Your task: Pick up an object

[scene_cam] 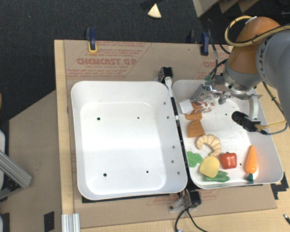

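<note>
Below the pincer (210, 96), whose grip I cannot tell, lie bread (195, 127), croissant (209, 142), tomato (227, 160) and carrot (251, 159).

We see the arm (261, 47) reaching over the right bin (273, 166), its gripper (209, 96) low at the far left corner. Nearer us lie a croissant (209, 143), tomato (228, 160), carrot (251, 159) and lemon (209, 166).

The brown board (111, 57) under the bins reads "CHEMCAST GP".
</note>
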### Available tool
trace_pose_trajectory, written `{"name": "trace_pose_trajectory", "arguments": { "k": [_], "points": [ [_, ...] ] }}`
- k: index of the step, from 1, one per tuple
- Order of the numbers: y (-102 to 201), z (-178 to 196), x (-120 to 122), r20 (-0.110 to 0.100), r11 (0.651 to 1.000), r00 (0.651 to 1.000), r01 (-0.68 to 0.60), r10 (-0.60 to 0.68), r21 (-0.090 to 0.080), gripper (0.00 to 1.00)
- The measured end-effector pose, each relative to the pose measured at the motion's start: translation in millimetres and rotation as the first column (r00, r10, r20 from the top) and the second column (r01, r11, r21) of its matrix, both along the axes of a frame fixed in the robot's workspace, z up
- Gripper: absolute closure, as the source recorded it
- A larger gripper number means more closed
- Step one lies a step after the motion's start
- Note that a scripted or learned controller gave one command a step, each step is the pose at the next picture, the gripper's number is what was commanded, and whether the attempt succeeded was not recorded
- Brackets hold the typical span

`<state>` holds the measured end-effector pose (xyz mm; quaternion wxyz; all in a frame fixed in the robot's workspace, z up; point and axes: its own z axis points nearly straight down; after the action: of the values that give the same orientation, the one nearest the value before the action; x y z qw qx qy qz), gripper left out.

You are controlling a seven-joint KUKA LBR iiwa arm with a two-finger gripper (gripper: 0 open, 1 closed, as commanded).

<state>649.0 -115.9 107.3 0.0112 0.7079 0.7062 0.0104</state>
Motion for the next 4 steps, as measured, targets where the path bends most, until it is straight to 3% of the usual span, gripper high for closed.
{"name": "trace_pose_trajectory", "arguments": {
  "k": [4],
  "points": [
    [-1.4, -1.8, -3.1, -0.002, 1.0, 1.0, -0.005, 0.005, -0.004, 0.0]
  ]
}}
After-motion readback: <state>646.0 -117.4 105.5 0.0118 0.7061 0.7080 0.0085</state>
